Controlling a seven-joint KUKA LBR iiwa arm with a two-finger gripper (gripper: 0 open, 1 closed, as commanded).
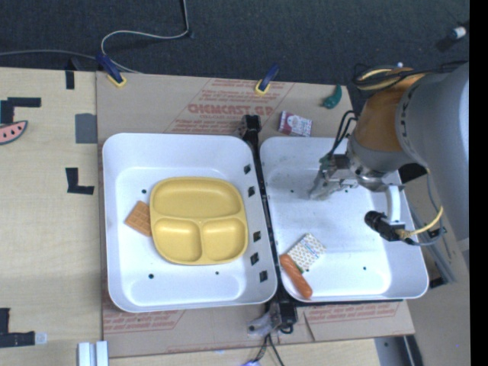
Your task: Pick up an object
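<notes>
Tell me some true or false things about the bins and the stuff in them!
1. The yellow plate lies in the left bin. True.
2. The yellow plate has three sections. True.
3. The orange carrot-shaped toy lies in the left bin. False: it lies near the front edge of the right bin.
4. The gripper is above the left bin. False: it is over the right bin.
5. A patterned packet lies right next to the orange toy. True.

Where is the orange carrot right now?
The carrot lies in the right bin, at its near-left corner, beside a small patterned packet.
</notes>
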